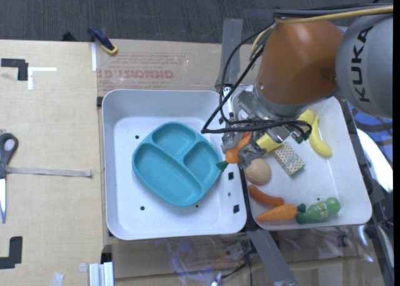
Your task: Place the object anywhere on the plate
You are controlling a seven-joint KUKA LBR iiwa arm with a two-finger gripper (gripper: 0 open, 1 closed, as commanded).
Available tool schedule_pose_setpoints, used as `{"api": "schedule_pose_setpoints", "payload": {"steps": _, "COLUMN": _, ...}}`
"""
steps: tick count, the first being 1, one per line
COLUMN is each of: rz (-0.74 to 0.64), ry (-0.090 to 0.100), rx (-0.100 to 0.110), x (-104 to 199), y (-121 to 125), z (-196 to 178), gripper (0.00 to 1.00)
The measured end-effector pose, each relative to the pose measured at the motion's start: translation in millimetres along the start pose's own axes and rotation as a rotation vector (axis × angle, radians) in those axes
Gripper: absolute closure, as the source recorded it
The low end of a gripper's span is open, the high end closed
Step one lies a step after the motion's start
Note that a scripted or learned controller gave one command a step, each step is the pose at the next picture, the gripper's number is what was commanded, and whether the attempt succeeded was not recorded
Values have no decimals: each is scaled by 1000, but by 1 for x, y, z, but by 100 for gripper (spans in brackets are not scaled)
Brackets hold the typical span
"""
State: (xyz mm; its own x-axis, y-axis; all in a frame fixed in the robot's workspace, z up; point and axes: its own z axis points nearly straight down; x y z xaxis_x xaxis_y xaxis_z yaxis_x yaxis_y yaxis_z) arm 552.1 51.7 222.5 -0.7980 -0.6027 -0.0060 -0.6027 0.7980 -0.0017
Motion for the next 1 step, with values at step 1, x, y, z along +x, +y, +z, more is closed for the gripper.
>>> {"api": "schedule_pose_setpoints", "payload": {"steps": 1, "rz": -39, "ry": 0, "rx": -1, "x": -43, "y": 67, "z": -32, "gripper": 100}}
